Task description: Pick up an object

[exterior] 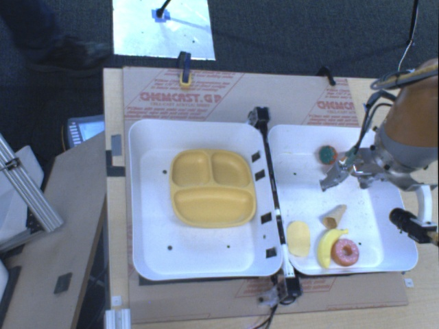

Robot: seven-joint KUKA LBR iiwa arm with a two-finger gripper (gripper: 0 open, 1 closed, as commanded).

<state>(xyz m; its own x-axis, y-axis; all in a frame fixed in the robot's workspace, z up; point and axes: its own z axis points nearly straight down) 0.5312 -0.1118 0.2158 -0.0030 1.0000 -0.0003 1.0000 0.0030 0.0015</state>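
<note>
In the right bin (384, 266) lie several toy foods. A small round green and orange piece (328, 154) sits near the back. A tan cone-shaped piece (335, 216) lies in the middle. Along the front edge are a pale yellow flat piece (298, 238), a banana (327, 247) and a pink-iced donut (345, 252) touching the banana. My gripper (335, 178) hangs over the right bin, between the round piece and the cone, and I see nothing held in it.
The left bin (147, 184) holds a yellow divided plate (211, 187). A black divider with clips (269, 184) runs between the bins. The arm's grey and orange body (411, 129) covers the right bin's far right side.
</note>
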